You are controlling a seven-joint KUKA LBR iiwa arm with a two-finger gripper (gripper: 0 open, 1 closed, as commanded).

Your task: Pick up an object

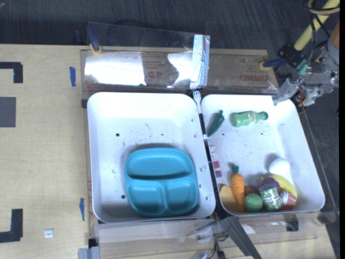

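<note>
Wooden bench, two white bins, dark floor

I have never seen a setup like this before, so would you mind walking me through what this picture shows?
This is one camera fixed above a workbench, looking down at a slant. Two shallow white bins sit side by side. The left bin holds a blue divided tray. The right bin holds toy food: a green bottle, a dark green pepper, a carrot, a white egg and a few more pieces heaped at the near edge. The robot arm reaches in from the right; its end effector sits by the right bin's far corner. I see nothing held in it.
</note>
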